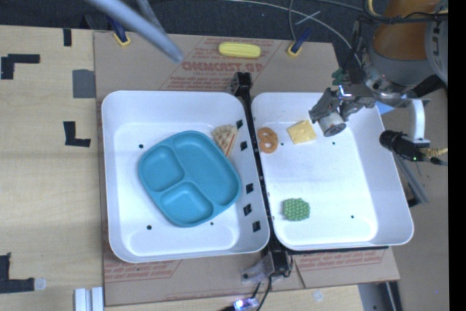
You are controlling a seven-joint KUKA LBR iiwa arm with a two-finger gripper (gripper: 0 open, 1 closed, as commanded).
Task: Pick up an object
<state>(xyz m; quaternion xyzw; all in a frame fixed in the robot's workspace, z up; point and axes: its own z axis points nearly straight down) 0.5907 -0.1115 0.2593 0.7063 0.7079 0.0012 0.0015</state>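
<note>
Gripper (pixel 329 117) seen over upper right part of right bin (pixel 378 178), just right of yellow block (pixel 301 132); whether clamped on anything cannot be told. Block, pretzel (pixel 267 140) and green ball (pixel 295 210) lie in right bin, pretzel near divider, ball well apart toward front. Blue tray (pixel 189 178) and sandwich wedge (pixel 226 136) lie in left bin (pixel 120 156), wedge touching tray's upper right edge. Banana (pixel 239 49) lies on cardboard (pixel 145 58) behind bins.

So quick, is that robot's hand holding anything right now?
Hand: cannot be told. It sits over the right bin, beside the yellow block, with nothing visibly in it.
</note>
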